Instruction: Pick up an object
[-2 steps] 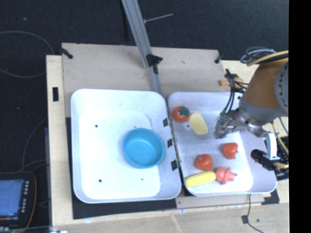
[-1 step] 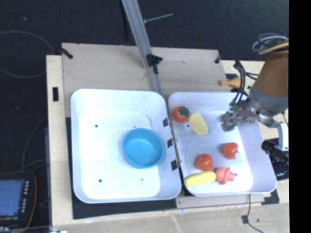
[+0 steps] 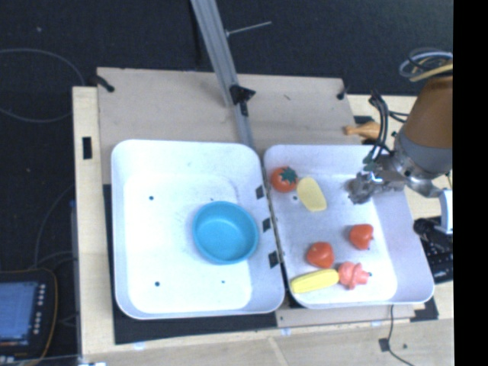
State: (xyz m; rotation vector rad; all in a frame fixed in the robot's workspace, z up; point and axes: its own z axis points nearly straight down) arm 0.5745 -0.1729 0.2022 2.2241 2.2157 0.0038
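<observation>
Nearest, at right white shallow bin front edge: yellow banana-shaped toy touching pink knobbly toy. Just behind: red rounded toy, then red-orange toy. Farther back: pale yellow oval toy beside red tomato-like toy with green top. Left white bin: round blue plastic bowl. Grey two-finger gripper over right bin's far right, gripping nothing visible.

I read this as a robotics lab: around my wooden bench run loose cables, an aluminium camera mast rises behind it, and a small monitor glows at its left corner.
</observation>
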